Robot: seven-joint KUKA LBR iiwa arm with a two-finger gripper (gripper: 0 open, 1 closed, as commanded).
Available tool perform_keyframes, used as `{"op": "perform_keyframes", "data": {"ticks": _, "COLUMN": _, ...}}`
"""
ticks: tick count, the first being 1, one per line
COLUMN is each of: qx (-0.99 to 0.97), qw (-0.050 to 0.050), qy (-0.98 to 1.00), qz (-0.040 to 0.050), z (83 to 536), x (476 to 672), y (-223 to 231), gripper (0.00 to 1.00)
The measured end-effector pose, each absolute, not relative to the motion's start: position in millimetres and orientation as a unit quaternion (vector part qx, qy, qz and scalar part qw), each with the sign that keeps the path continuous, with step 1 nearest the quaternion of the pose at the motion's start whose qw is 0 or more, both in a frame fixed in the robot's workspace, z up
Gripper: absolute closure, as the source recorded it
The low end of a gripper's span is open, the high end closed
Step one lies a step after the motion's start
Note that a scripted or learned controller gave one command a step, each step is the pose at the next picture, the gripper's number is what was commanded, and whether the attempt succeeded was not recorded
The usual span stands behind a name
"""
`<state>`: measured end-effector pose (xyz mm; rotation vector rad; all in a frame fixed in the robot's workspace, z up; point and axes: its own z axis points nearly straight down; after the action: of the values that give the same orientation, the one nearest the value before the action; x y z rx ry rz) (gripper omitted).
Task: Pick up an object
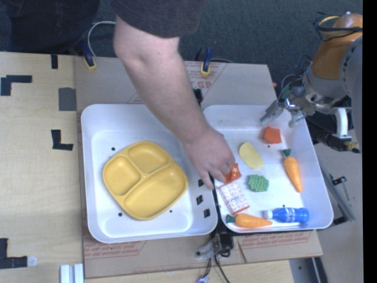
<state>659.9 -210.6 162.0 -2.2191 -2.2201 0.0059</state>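
My gripper (281, 115) hangs open over the back right corner of the right bin (321, 181), its fingers spread just above and beside an orange block (271, 135). Nothing sits between the fingers. In that bin also lie a pale yellow oval piece (251, 155), a green knobbly toy (257, 183), an upright carrot (293, 173), a second carrot (252, 220) lying at the front, a blue and white bottle (287, 215) and a small red and white carton (234, 196).
A person's bare forearm and hand (200, 140) reach from the top across both bins, the fingers on a small red item (234, 173). The left bin (94, 158) holds a yellow divided plate (144, 179). Clamps and cables sit behind the bins.
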Motion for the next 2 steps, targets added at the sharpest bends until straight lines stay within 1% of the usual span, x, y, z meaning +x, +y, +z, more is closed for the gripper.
{"op": "perform_keyframes", "data": {"ticks": 1, "qx": -0.706, "qw": -0.007, "qy": -0.708, "qz": -0.0013, "z": 101, "x": 658.8, "y": -194, "gripper": 0.0}}
{"op": "perform_keyframes", "data": {"ticks": 2, "qx": -0.706, "qw": -0.011, "qy": -0.708, "qz": -0.0017, "z": 113, "x": 660.6, "y": -194, "gripper": 1.0}}
